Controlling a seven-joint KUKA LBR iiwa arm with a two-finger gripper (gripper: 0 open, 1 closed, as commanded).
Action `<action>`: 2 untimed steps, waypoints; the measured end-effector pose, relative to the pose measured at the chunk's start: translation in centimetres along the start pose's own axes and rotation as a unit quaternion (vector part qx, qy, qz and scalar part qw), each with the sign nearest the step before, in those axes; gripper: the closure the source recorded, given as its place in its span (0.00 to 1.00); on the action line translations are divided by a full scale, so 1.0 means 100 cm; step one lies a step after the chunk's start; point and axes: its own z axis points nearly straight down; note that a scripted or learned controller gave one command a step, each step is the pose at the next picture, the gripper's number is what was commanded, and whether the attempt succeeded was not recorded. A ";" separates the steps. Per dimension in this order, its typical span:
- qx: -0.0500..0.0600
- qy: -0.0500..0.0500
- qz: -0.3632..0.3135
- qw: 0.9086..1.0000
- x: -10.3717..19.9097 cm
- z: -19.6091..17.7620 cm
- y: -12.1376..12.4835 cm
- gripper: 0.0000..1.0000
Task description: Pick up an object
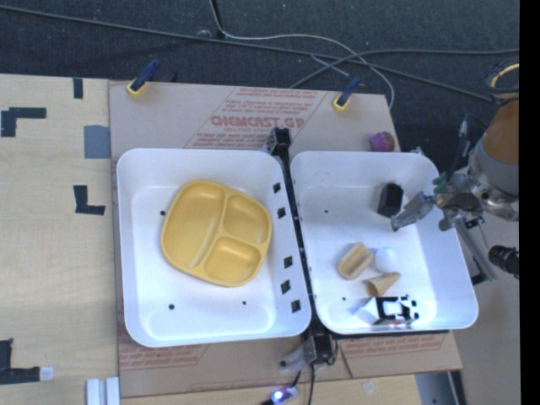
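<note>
Left bin (135,226): one yellow tray (217,232) with compartments, lying flat near the middle. Right bin (447,285): a black block (389,199) up top, a tan roll (355,261) mid-bin, a tan cone (383,284) just below it, and a black-and-white tag (395,310) at the near edge. The arm reaches in from the right, gripper (413,212) low beside the block, holding nothing; whether its fingers are apart I cannot tell.
</note>
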 end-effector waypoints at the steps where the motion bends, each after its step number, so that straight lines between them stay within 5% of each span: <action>1: -0.006 -0.001 -0.002 1.000 0.000 -0.006 0.003 0.00; 2: -0.004 -0.001 -0.002 1.000 0.001 0.039 -0.004 0.00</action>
